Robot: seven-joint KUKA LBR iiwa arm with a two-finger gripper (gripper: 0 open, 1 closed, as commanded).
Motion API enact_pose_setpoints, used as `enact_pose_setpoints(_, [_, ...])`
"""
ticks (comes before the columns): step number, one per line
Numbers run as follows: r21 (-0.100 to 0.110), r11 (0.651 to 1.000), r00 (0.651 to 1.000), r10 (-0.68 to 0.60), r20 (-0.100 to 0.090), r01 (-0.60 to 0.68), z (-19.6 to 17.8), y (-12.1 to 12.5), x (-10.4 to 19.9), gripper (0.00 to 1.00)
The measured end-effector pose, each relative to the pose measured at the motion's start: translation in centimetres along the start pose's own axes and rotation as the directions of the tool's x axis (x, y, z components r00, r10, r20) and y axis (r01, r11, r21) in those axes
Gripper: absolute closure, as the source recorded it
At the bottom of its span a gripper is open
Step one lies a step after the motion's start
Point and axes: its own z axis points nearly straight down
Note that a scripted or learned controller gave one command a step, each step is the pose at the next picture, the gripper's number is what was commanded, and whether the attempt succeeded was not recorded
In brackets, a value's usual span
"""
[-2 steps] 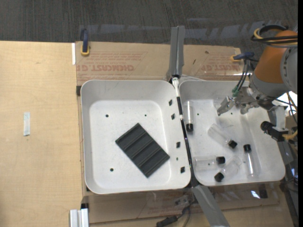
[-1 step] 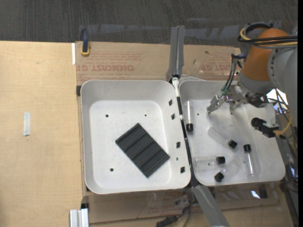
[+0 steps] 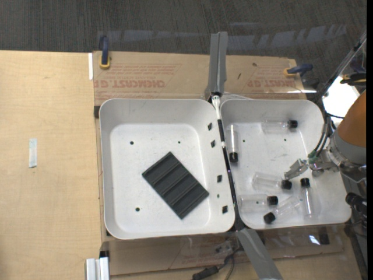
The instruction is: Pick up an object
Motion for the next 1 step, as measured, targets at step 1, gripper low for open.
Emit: enact_pose_setpoints(1, [-0.003, 0.999, 0.999, -0.037, 0.011, 0.037, -3.79, -3.78, 0.0, 0.0])
